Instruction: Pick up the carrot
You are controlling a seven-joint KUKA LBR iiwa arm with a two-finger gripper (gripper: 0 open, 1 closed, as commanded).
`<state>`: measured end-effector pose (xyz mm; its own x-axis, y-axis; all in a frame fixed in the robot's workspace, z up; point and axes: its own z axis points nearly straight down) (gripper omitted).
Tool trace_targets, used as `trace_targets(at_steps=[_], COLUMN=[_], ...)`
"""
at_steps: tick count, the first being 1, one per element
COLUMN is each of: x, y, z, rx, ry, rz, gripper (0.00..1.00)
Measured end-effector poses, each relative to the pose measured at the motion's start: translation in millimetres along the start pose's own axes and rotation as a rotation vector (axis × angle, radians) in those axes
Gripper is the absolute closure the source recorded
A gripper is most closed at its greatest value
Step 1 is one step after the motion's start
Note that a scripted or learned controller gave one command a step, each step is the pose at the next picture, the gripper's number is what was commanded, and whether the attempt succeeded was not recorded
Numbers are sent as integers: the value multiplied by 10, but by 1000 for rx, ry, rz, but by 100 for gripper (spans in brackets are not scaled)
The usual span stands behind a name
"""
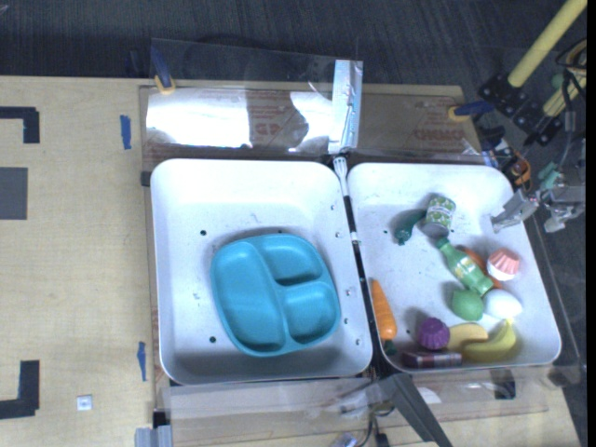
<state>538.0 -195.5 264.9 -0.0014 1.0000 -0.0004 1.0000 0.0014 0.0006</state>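
Orange and slim, the plastic carrot (383, 309) lies lengthwise against the left wall of the right-hand shallow white bin (549, 296), at about seven o'clock in that bin. Just beside it, toward four o'clock, sits a purple round toy (432, 332), with a yellow banana (489, 341) further along the bottom wall. A green bottle (462, 264) lies tilted near the bin's middle. The left white bin (186, 203) carries a blue divided plastic tray (275, 292). The grey gripper (518, 209) hangs over the right bin's two o'clock corner, well apart from the carrot; how far the jaws are open cannot be told, and nothing shows between them.
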Motion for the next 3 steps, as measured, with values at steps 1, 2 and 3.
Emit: trace_targets(at_steps=[1,2,3], x=[733,855,951], y=[-194,-590,-588], z=[953,1403,1706], rx=[4,3,2], ry=[2,3,0], rz=[-184,-440,-610], gripper=[0,0,0])
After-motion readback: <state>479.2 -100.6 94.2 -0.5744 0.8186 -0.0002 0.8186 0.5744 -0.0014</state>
